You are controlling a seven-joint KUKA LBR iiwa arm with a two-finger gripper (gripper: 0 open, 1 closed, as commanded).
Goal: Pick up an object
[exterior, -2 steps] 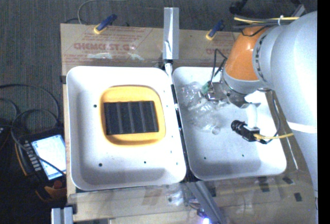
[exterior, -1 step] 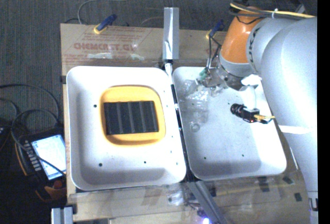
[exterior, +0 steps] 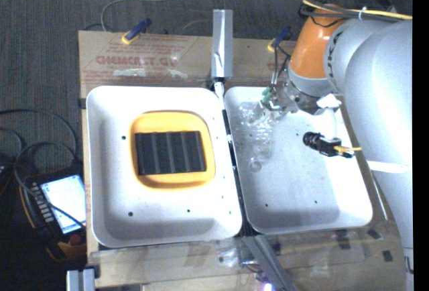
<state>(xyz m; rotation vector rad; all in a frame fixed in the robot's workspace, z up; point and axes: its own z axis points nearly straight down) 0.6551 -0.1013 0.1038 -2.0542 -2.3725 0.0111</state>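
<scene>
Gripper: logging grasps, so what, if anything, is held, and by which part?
Cannot tell; the gripper hangs by the upper end of the clear plastic object.

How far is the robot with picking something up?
Nothing looks lifted yet. The yellow tray lies flat in the left bin. The claw is down in the right bin, right by the clear crinkly plastic. Gripping and lifting something is what's left.

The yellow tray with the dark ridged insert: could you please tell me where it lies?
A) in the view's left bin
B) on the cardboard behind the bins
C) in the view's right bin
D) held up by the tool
A: the yellow tray lies flat in the view's left bin, apart from the tool.
</scene>
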